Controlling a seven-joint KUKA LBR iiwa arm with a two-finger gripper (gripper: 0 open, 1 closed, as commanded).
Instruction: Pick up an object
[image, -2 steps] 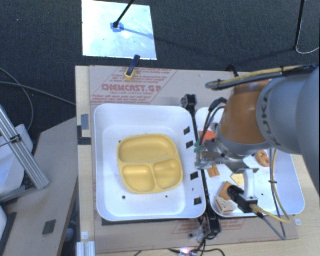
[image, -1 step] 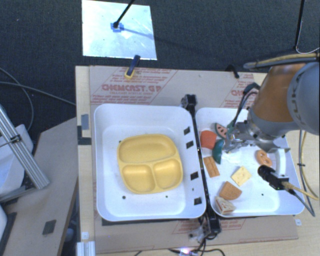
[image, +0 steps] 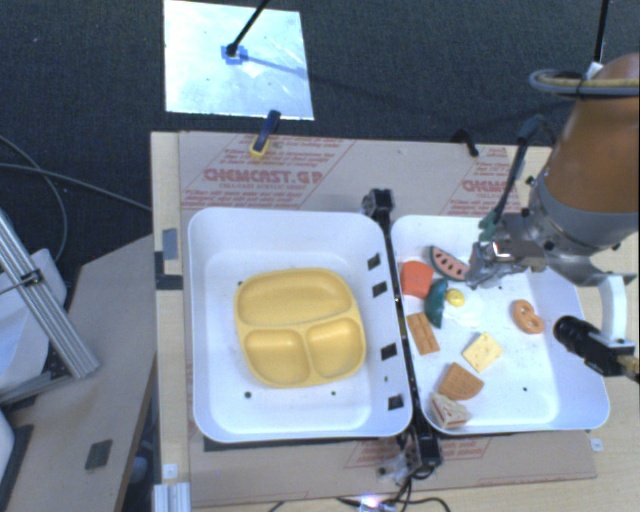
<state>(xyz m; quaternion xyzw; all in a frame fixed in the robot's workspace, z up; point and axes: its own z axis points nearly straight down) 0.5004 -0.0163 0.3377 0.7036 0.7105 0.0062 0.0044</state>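
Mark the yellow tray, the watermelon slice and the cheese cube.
Yellow tray (image: 298, 326): camera view, on the ridge where its three compartments meet.
Watermelon slice (image: 447, 263): camera view, middle of the red flesh.
Cheese cube (image: 482, 352): camera view, centre of its top face.

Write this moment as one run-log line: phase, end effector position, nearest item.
phase: approach | end effector: over right bin, upper part | nearest: watermelon slice | yellow tray: in left bin

A yellow divided tray (image: 298, 326) lies in the left white bin (image: 215, 240); a foil sheet (image: 236, 58) sits beyond the bench
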